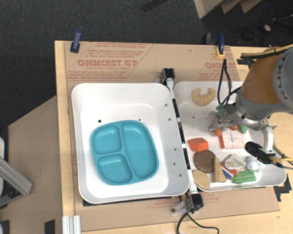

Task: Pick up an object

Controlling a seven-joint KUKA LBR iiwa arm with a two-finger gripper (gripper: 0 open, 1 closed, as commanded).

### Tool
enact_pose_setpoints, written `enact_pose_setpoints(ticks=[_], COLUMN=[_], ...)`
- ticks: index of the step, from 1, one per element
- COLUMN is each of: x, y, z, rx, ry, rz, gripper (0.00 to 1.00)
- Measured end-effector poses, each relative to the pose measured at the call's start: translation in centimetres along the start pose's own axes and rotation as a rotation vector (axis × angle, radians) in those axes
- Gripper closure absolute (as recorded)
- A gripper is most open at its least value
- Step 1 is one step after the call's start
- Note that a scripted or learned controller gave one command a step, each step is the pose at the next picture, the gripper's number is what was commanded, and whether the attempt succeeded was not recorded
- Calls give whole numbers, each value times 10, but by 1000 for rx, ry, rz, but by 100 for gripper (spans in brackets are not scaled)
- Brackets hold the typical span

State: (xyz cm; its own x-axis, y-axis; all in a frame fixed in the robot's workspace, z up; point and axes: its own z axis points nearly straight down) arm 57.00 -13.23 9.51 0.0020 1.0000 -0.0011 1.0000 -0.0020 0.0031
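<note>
Camera view: fingers (219, 125), state unclear, crowded by croissant (203, 96), orange block (198, 144) and brown cookie (204, 161).

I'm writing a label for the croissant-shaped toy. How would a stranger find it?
Look in the right bin, at its far end, away from the pile of toys. The croissant lies there alone: a pale tan, curved pastry, unlike the orange block and brown cookie nearer the camera.

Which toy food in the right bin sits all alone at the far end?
The tan croissant. It lies by itself near the bin's far edge, while the orange block, brown cookie and the others crowd the near end.
</note>
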Motion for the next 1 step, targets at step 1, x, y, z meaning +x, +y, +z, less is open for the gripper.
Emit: enact_pose_setpoints(ticks=[1], x=[99], y=[-16], z=[-95], rx=[-4], ry=[4], rz=[-10], gripper=[100])
